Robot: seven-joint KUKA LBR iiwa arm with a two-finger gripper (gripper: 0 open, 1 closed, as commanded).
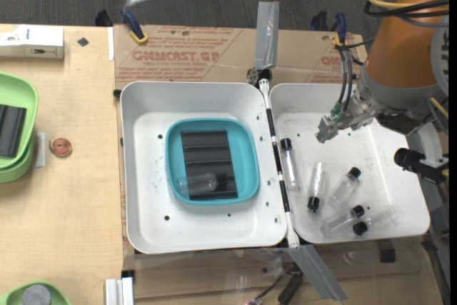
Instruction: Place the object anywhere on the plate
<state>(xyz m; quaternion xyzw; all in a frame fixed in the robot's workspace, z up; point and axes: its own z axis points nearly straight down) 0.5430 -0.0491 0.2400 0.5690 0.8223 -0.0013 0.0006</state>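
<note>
A: In the camera view, where are the vials?

B: Four clear vials (341,191) lie loose in the right bin (400,225), below the pincer (330,128); one vial (197,184) lies on the teal plate (246,153), left of it.

A: Handling?

B: Likely light, slick, rollable; grip across the barrel; whether the pincer is apart or together, I cannot tell.

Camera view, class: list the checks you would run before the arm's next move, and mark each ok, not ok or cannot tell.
1. Teal plate sits in the left bin: ok.
2. A clear vial already lies on the plate: ok.
3. More vials, such as one capped vial, lie loose in the right bin: ok.
4. Gripper hangs over the right bin: ok.
5. Jaws holding a vial: cannot tell.
</note>
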